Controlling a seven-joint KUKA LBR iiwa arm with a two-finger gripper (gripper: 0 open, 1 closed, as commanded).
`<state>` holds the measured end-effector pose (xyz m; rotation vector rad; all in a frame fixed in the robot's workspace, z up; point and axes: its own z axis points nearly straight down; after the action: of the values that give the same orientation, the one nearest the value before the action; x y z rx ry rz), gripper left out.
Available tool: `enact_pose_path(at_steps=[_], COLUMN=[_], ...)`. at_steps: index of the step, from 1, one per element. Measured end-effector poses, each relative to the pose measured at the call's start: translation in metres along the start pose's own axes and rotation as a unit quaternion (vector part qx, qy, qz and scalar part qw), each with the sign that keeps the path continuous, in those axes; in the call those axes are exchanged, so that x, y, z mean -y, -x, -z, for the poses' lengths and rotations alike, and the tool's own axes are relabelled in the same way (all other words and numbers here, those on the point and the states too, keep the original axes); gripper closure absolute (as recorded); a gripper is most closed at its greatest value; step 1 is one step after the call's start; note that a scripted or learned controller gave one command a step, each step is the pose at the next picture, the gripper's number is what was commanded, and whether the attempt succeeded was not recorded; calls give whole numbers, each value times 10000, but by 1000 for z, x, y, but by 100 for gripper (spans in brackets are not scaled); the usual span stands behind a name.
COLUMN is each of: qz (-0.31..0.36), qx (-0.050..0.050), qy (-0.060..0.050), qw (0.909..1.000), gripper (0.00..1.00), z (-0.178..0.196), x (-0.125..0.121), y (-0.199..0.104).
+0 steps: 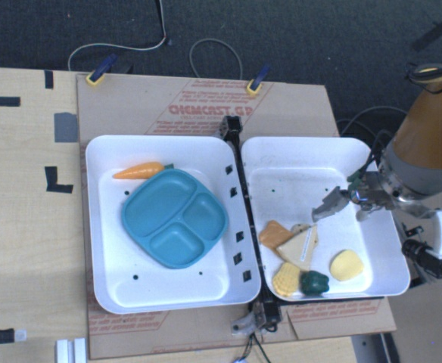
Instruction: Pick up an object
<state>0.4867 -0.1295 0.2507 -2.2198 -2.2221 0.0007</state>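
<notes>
Hovering with fingers spread and gripping nothing, the robot's grey hand [334, 203] hangs just above a pale wedge-shaped toy [303, 242].

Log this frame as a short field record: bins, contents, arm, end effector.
left bin: blue tray, carrot beside it
right bin: brown piece, pale wedge, corn, green item, yellow item
arm: over right bin's right side
end effector: above bin floor, holding nothing visible
</notes>
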Motion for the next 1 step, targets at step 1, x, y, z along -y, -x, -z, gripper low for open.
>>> enact_pose_path(at_steps=[1], qz=[14], qx=[-1], qy=[-10], qw=[10000], gripper=[0], z=[-157], x=[-34], y=[-20])
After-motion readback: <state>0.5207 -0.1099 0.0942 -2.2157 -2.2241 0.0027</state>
